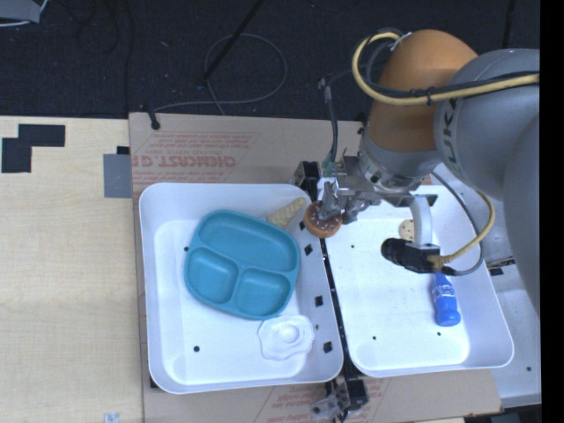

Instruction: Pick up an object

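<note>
My gripper hangs over the divide between the two bins, near their far edge. A small brown ring-shaped doughnut sits between its fingertips, held just above the bins' inner rims. The fingers are shut on it. The grey arm with its orange band reaches in from the upper right and hides the far part of the right bin.
The left bin holds a blue divided plate, a tan cone-shaped piece and a white fried-egg toy. In the right bin lie a blue bottle and a small pale cookie.
</note>
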You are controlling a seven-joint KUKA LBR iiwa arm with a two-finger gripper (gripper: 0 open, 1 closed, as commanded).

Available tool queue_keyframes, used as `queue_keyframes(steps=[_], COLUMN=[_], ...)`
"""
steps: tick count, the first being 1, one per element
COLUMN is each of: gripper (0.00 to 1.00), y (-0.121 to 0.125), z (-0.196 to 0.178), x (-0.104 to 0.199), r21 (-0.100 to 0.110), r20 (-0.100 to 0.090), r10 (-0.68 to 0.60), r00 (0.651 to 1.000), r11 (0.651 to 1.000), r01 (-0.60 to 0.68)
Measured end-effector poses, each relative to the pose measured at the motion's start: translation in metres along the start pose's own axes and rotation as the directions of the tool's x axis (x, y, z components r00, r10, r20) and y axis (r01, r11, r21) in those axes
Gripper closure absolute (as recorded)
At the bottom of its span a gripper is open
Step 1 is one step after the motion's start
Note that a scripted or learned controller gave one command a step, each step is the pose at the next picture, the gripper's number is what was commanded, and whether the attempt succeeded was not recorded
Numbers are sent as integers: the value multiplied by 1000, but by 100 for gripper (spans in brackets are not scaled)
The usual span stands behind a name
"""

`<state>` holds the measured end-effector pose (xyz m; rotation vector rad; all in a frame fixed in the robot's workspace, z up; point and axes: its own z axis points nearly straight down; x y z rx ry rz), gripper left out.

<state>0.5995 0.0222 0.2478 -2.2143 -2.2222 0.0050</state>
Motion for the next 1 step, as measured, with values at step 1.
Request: queue_keyframes(steps=[1], gripper=[100], y=[8], z=[15], x=[55], r21=[-1], r20=[0], r10=[-1], r00=[1000], r11=[1000], r01=[1])
